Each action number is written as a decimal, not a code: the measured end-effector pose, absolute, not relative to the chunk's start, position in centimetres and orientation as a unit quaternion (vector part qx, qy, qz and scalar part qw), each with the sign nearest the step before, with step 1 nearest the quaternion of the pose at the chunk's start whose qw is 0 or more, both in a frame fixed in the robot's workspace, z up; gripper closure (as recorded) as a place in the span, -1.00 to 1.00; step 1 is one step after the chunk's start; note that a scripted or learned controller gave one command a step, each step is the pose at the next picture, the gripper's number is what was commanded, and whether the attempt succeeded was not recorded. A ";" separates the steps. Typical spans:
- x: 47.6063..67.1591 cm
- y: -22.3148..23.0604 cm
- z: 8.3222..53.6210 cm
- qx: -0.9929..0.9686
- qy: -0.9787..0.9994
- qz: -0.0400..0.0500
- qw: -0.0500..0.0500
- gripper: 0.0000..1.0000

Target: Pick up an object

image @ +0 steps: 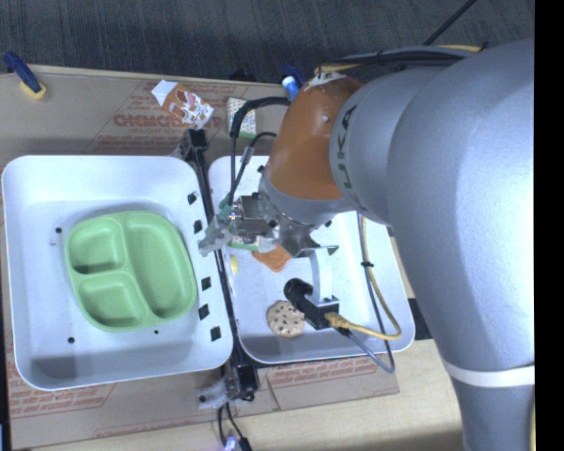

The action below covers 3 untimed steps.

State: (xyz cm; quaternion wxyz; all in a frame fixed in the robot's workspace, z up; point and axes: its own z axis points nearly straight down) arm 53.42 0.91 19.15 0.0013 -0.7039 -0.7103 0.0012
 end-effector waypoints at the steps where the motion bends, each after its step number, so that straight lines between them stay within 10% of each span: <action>1: 63.7 -5.3 19.2 -0.706 -0.708 0.000 0.000 -1.00; 2: 65.7 -10.6 31.0 -0.705 -0.709 -0.001 -0.002 -1.00; 3: 61.6 -13.0 19.4 -0.705 -0.709 0.002 0.002 -1.00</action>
